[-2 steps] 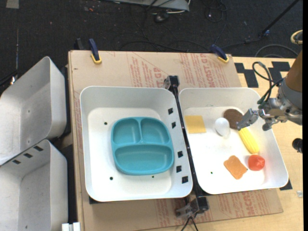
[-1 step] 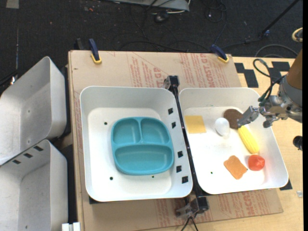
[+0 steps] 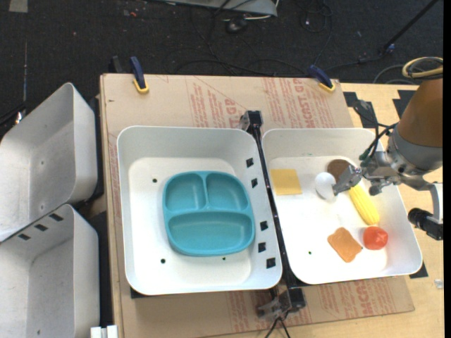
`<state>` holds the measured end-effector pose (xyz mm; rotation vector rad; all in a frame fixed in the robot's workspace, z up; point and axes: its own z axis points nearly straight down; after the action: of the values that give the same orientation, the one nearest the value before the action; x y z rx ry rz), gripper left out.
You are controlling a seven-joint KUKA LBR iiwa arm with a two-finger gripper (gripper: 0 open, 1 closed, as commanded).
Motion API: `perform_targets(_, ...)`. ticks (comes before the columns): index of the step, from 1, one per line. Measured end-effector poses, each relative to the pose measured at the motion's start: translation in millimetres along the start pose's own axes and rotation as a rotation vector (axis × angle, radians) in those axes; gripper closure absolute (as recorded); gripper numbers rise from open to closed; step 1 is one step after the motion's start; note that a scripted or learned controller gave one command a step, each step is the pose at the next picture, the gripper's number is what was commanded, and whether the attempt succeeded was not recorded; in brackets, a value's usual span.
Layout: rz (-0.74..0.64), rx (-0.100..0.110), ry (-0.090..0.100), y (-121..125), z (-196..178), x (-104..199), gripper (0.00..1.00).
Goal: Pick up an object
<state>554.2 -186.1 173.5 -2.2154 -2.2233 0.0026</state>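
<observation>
You have two bins (image 3: 134,210): one tray (image 3: 208,213) left; right, one corn (image 3: 364,204), tomato (image 3: 375,238), cheese (image 3: 286,182), toast (image 3: 344,244). Gripper (image 3: 350,179) state: unclear.

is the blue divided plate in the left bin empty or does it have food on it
Empty. All three compartments of the blue plate show bare blue.

Grey arm (image 3: 414,148) at right edge of frame, rounded segment banded in broad dull orange above the wrist. Below it, grey metal wrist hardware with dark fittings; thin black cables looping alongside toward upper right.
</observation>
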Motion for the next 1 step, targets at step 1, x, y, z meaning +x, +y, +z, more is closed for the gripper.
perform_targets(1, 0.004, 0.0, 0.0, 1.8, 43.3, 1.8, 0.0)
